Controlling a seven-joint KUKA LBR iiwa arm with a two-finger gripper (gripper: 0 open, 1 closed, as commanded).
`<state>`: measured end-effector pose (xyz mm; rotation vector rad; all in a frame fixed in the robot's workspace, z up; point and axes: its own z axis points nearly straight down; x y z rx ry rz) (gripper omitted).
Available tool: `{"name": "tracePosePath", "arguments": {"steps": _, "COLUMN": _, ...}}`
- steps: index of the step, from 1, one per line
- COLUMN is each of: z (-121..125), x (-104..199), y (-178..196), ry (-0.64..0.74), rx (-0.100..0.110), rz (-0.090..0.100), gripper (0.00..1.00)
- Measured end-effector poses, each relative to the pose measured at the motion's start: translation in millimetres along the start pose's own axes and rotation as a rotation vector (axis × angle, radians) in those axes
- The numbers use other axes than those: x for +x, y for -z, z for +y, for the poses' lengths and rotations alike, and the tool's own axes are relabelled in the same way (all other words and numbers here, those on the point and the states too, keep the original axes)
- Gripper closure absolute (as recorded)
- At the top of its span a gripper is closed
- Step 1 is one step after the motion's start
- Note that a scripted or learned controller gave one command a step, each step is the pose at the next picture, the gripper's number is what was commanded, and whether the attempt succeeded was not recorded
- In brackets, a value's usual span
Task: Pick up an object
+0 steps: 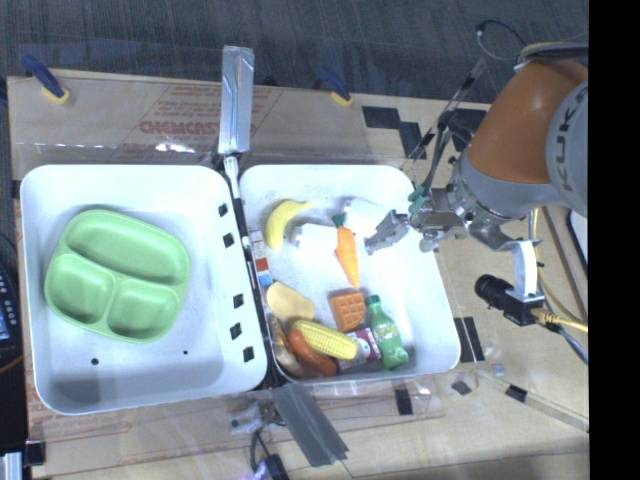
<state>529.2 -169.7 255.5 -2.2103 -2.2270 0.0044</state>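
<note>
In the right bin, nearest lie the corn and green bottle, then the waffle, carrot and banana. The gripper hangs beside the carrot; its opening I cannot tell. A green plate lies in the left bin.

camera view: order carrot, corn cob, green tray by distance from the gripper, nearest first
1. carrot: right bin, just left of the gripper.
2. corn cob: right bin, near its front edge.
3. green tray: left bin, far side from the arm.

Two white bins sit side by side. One green tray, one banana, one carrot, one corn cob and one green bottle.
</note>
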Motion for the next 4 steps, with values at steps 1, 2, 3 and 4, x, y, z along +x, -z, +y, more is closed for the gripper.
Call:
{"name": "tracePosePath", "arguments": {"steps": 1, "z": 37.0, "x": -9.6, "y": -82.6, "ry": 0.128, "rx": 0.003, "rz": 0.001, "gripper": 0.00}}
{"name": "tracePosePath", "arguments": {"steps": 2, "z": 55.4, "x": -24.8, "y": -163.3, "ry": 0.096, "rx": -0.003, "rz": -0.002, "gripper": 0.00}}
{"name": "tracePosePath", "arguments": {"steps": 3, "z": 55.4, "x": -24.6, "y": -153.4, "ry": 0.100, "rx": -0.002, "rz": -0.002, "gripper": 1.00}}
{"name": "tracePosePath", "arguments": {"steps": 4, "z": 74.1, "x": 39.3, "y": -42.6, "ry": -0.041, "rx": -0.006, "rz": -0.001, "gripper": 1.00}}
